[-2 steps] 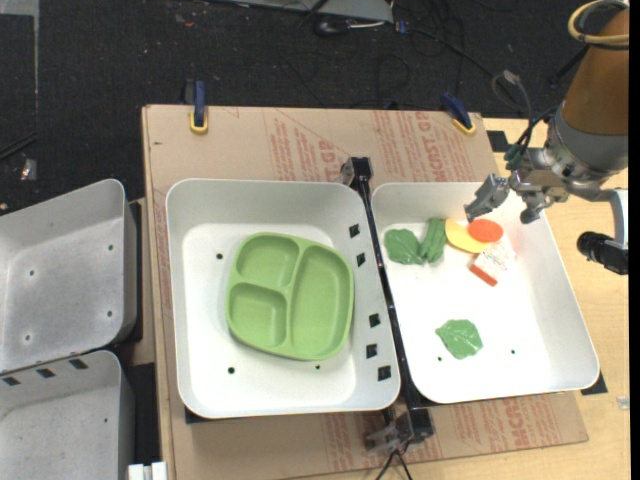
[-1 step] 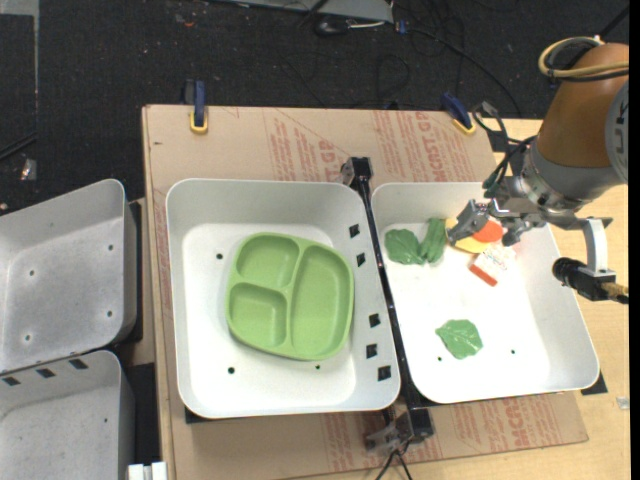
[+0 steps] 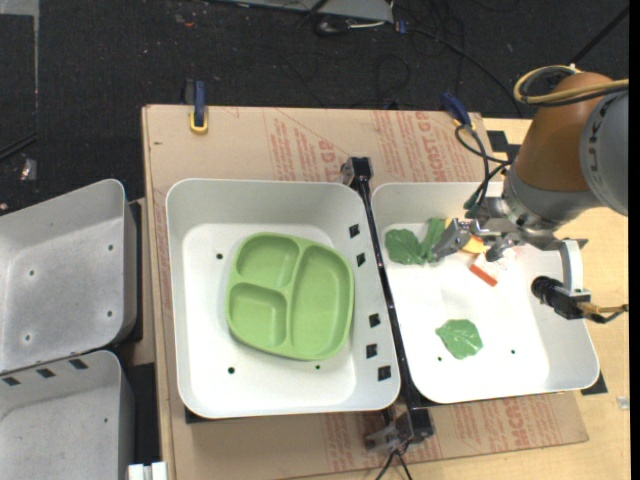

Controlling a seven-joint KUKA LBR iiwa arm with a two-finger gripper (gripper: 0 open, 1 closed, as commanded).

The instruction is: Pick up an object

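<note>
Closest to my camera sits a flat green leaf-shaped piece (image 3: 459, 338) on the floor of the right bin (image 3: 560, 368), well below the gripper (image 3: 462, 239) and apart from it. From my seat I see the arm (image 3: 560, 148) reaching in from the right, its grey body and orange band hanging over the far part of that bin, with the gripper low over the bin floor and pointing toward the divider between the two bins. I cannot tell how wide the jaws stand; the metal parts blur together at this angle, and I see nothing clearly caught between them.

Just ahead of the jaws, on the side toward the divider, lies a darker green lump (image 3: 403, 246), and a slimmer green piece (image 3: 433, 236) rests right at the jaws, close enough that I cannot say whether they touch. Behind the jaws, under the wrist, a small orange stick (image 3: 485, 276) lies on the white floor.

Well beyond the jaws, across the divider, the left bin (image 3: 200, 368) holds a light green divided plate (image 3: 291, 295) with three compartments, lying flat near the bin's middle.
</note>
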